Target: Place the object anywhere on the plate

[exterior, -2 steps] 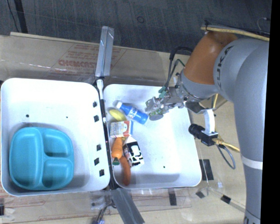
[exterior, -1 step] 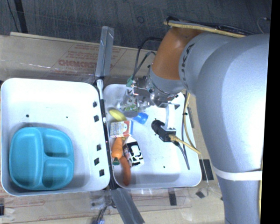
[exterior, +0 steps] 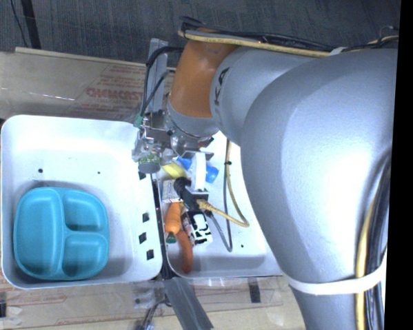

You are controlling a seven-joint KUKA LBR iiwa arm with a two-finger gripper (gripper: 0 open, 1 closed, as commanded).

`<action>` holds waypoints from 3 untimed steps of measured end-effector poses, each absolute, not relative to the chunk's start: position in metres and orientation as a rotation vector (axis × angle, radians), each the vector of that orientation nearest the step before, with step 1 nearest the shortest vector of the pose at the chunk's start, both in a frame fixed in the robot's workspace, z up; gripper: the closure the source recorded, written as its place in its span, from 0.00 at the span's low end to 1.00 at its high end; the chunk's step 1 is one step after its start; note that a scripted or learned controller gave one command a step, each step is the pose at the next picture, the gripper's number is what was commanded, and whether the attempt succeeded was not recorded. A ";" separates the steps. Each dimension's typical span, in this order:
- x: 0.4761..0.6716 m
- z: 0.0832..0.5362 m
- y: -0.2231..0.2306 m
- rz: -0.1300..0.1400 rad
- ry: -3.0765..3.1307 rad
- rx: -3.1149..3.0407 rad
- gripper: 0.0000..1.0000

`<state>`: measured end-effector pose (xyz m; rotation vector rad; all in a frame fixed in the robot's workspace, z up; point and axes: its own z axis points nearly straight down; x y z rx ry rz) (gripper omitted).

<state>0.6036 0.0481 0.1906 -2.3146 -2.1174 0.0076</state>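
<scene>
The gripper (exterior: 150, 151) hangs low over the wall where the two bins meet, at the near edge of the right bin (exterior: 250, 256). The bulk of the grey arm covers much of that bin. From where I stand I cannot tell whether the gripper is open or closed, and I see nothing plainly held in it.

The things to pick from lie clustered in the right bin just beside the gripper: a yellow toy (exterior: 172, 171) touching a blue piece (exterior: 186, 163), and below them a carrot (exterior: 172, 218) lying against a reddish sausage-shaped toy (exterior: 185, 255). The yellow toy is nearest and looks like the target, though that is my guess.

The blue divided plate (exterior: 45, 221) sits in the lower corner of the left bin (exterior: 69, 147), well apart from the cluster, with nothing in its compartments.

So this looks like the picking step, with placing not yet begun. Next it needs a sure hold on one object, a lift clear of the dividing wall, then a carry across and down to the plate.
</scene>
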 end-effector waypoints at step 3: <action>0.487 0.165 0.161 0.008 -2.257 -2.180 0.00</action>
